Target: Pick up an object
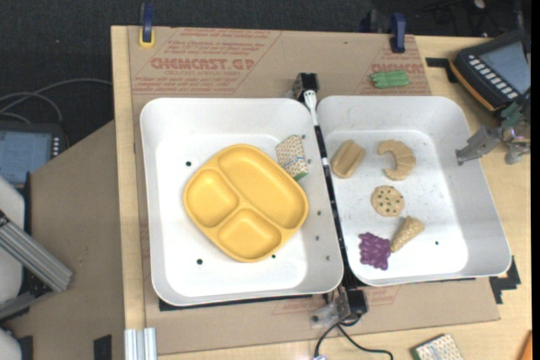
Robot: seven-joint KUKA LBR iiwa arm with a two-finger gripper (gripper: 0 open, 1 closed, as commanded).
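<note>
The right bin [451, 118] holds several toy foods. A tan bread roll [346, 158] and a croissant [396, 158] lie toward its back. A round cookie [387, 200] sits in the middle. Near the front are an ice cream cone [406, 233] and a purple grape bunch [374, 249]. My gripper [488, 145] hangs over that bin's right rim, apart from all of the food, with the croissant closest to it on its left. Nothing is seen in it.
The left bin [164, 181] holds a yellow divided plate [245, 201] with a small patterned item [292, 154] at its back right corner. A green object [390, 79] lies on the board behind the right bin. A tablet [498, 72] sits at the far right.
</note>
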